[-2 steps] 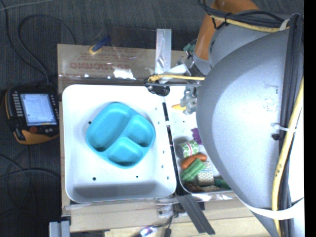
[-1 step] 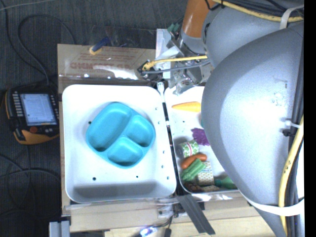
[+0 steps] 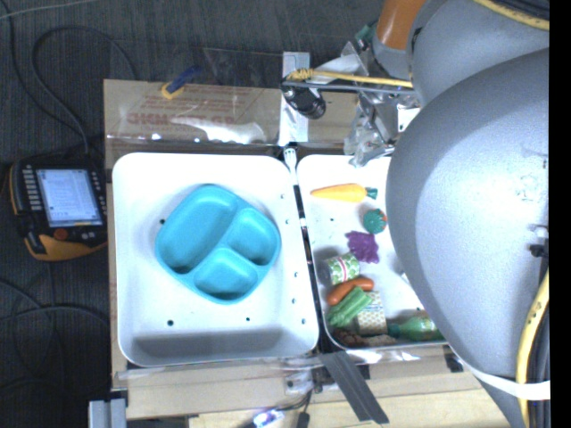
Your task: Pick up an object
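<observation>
The right side of the view is taken up by the arm (image 3: 482, 230), a broad, smooth grey body with an orange band at its upper end; the right part of the right bin (image 3: 308, 239) is covered by it. The left bin (image 3: 134, 328), shallow, white and round-cornered, is occupied by a glossy blue divided tray (image 3: 219, 242) with three hollows. Behind the bins a crinkled clear plastic bag (image 3: 196, 114) is laid on brown cardboard. A black and orange handheld pendant (image 3: 58, 205) with a lit screen is seen on the dark floor at left.

The gripper (image 3: 368, 145) is seen above the top edge of the right bin; whether it is open or closed cannot be told. Small toy foods are gathered in the right bin: an orange carrot (image 3: 339, 192) near the top, a teal round piece (image 3: 375, 220) just below it, purple grapes (image 3: 362, 247), a striped can (image 3: 343, 268), and a cluster of orange and green vegetables (image 3: 350, 300) at the bottom.
</observation>
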Controlling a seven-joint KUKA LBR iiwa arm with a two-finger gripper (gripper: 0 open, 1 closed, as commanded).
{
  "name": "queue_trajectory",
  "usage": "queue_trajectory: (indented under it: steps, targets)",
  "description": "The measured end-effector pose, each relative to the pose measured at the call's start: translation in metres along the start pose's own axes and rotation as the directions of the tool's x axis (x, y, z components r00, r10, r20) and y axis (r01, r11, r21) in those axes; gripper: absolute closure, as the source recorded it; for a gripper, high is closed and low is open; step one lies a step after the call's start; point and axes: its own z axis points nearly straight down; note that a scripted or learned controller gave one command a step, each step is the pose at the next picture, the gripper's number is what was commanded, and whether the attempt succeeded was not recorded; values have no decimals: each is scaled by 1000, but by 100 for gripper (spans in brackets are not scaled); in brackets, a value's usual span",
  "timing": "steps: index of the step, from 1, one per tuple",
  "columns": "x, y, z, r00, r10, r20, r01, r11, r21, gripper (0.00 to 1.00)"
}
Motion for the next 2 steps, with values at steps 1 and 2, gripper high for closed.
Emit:
queue_trajectory:
  steps: [1,2]
  targets:
    - [7,-10,17,996,-92,2,92,996,-4,100]
    - [-16,-95,80,993,-116,2,116,993,-1,100]
